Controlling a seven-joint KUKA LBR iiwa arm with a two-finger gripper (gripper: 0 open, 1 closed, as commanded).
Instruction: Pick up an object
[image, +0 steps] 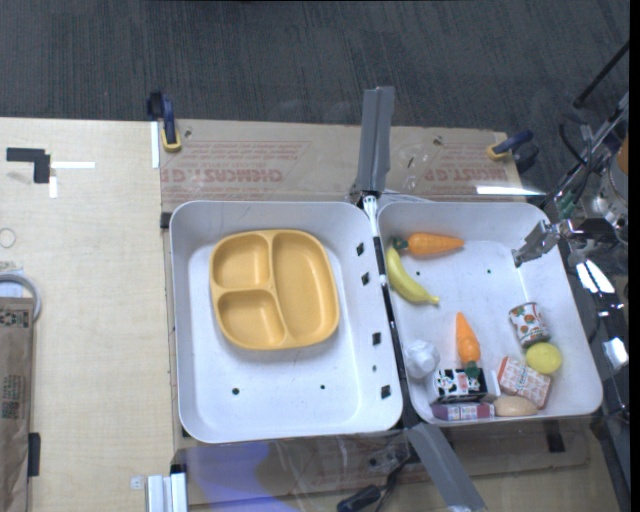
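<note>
The right bin (490, 285) holds several toy foods. An orange carrot (435, 243) lies at its far side, with a yellow banana (405, 278) just below it. A smaller carrot (467, 338) stands near the middle. A small printed can (527, 324) and a yellow lemon (543, 357) sit by the right wall. My gripper (535, 245) hangs over the bin's far right corner, above the can and apart from every object, with nothing seen in it.
The left bin (182, 330) carries a yellow divided plate (273, 290). Along the right bin's near edge lie a white crumpled lump (421, 355), a black-and-white carton (460, 383), a pink box (462, 410) and a red-patterned box (523, 381). Cables and the arm crowd the right side.
</note>
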